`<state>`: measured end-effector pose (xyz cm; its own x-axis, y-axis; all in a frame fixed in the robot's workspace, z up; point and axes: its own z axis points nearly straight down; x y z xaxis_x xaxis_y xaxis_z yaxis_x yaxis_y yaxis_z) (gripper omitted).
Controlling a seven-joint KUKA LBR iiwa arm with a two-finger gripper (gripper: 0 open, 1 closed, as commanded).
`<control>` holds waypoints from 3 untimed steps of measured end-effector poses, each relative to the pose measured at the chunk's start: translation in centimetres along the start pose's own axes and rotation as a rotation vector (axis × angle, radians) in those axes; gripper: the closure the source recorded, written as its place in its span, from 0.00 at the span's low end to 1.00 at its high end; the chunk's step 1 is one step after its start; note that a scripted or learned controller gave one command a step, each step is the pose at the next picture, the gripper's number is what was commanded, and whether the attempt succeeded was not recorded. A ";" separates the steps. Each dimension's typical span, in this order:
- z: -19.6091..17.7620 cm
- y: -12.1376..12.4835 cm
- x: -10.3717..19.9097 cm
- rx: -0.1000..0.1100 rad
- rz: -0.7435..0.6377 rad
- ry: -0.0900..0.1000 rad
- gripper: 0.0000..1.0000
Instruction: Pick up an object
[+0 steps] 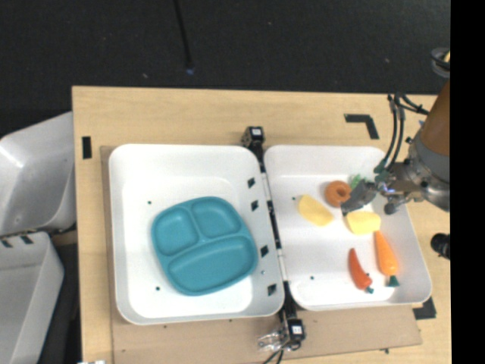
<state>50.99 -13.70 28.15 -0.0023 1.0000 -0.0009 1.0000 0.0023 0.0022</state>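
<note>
- Gripper point(362, 196) sits low in the right bin point(318, 287); whether its jaws are spread or closed cannot be told.
- Just beside it lie an orange round toy point(337, 192) and two yellow pieces point(315, 210).
- Carrot point(386, 255) and red pepper point(358, 268) lie nearer the front.
- Blue divided plate point(203, 243) rests in the left bin point(129, 279).

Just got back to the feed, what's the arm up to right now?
The arm reaches in from the right with its pincer low over the right bin, beside the small orange round piece. Two yellow pieces, an orange carrot and a red pepper lie loose nearby. Nothing visibly held yet. The blue divided plate sits in the left bin.
</note>
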 end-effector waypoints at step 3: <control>16.0 -0.8 -0.4 0.006 0.004 0.000 0.00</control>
<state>50.25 -14.14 12.10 0.0013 1.0000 -0.0005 1.0000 -0.0013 -0.0040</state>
